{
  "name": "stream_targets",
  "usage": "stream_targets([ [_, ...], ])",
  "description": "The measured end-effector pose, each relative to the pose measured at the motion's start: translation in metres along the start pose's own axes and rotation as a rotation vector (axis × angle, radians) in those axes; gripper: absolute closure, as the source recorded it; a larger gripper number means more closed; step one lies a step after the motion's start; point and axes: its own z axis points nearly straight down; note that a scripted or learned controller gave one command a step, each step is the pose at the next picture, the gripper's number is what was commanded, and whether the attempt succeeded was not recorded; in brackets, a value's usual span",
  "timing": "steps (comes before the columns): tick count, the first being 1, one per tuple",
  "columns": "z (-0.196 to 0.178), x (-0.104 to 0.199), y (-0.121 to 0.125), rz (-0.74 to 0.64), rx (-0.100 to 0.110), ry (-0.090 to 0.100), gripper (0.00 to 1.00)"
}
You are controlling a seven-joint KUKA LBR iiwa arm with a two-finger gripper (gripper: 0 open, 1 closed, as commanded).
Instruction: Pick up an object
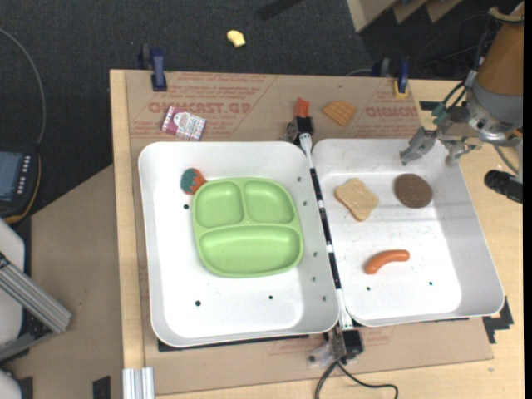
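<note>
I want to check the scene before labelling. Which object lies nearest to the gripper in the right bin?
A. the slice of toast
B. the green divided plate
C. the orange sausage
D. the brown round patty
D: the brown round patty lies just below the gripper at the back of the right bin, closer than the toast or sausage.
</note>
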Motion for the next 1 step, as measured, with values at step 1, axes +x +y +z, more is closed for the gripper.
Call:
stream_targets([
  [1, 0.0933, -0.0052, -0.0056, -0.005, -0.010, -0.002, 0.00],
])
